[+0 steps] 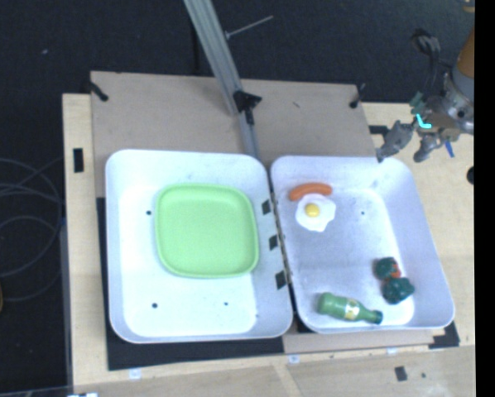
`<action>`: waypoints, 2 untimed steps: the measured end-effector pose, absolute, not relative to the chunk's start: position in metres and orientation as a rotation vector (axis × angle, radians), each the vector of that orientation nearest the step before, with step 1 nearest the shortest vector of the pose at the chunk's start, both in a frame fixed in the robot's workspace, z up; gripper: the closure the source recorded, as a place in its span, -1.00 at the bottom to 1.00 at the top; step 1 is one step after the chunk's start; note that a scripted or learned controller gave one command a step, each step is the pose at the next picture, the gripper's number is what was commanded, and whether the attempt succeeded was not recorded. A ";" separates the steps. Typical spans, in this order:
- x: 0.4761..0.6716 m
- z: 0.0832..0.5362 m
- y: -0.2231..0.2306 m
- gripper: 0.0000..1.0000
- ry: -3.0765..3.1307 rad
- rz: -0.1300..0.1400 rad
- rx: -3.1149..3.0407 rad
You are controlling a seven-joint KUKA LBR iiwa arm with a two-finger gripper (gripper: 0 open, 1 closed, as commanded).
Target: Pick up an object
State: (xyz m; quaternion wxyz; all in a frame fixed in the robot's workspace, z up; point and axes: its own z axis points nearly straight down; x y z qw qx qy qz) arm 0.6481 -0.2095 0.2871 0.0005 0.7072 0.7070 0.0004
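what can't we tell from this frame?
- Tool: small and blurred in the camera view, above the right bin's far corner; open or shut unclear.
- Arm: cut off by the right edge.
- Dark green toy: too small to identify.
- Green bottle: label unreadable.
- Area under the green plate in the left bin: covered by the plate.

fixed overhead camera | looks down at a slant | takes in both white bins and bench | moderately far
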 end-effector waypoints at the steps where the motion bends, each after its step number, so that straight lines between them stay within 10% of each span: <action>1: 0.648 0.287 -0.209 -1.00 2.221 0.001 2.221; 2: 0.646 0.227 -0.216 -1.00 2.222 -0.005 2.225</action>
